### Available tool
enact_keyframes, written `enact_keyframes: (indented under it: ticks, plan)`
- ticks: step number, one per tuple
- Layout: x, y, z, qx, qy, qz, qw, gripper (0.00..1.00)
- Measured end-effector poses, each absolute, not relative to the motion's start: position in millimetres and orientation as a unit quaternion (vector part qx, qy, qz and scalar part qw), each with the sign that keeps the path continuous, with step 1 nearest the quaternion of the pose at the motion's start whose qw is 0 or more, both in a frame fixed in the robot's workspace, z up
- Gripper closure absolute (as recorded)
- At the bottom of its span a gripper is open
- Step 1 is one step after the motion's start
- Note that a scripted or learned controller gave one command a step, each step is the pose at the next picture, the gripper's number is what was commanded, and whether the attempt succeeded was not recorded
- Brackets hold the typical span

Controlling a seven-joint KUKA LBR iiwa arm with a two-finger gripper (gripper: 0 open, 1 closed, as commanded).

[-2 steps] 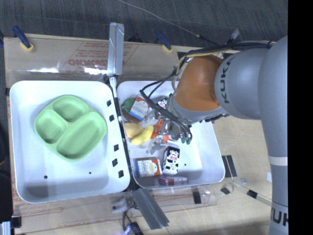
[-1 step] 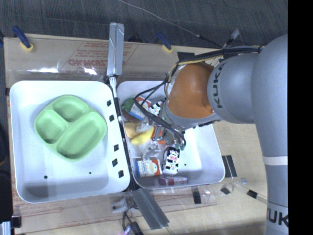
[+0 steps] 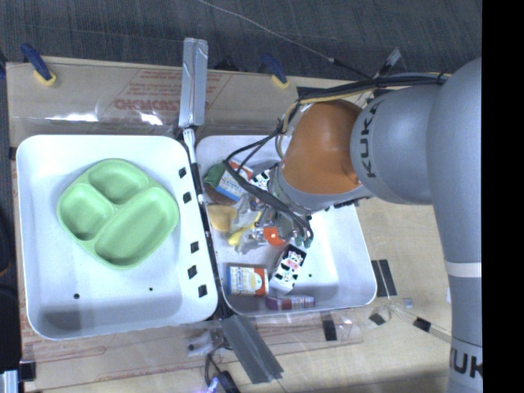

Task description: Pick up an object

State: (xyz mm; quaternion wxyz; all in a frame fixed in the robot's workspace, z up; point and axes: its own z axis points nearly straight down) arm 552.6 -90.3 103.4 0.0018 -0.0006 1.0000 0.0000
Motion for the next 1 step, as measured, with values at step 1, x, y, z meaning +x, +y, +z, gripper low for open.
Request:
enact_keyframes:
  ticks: [1]
  plan:
    - [589.3, 1.8, 196.6, -0.004, 1.000, 0.0012, 0.005, 1.00]
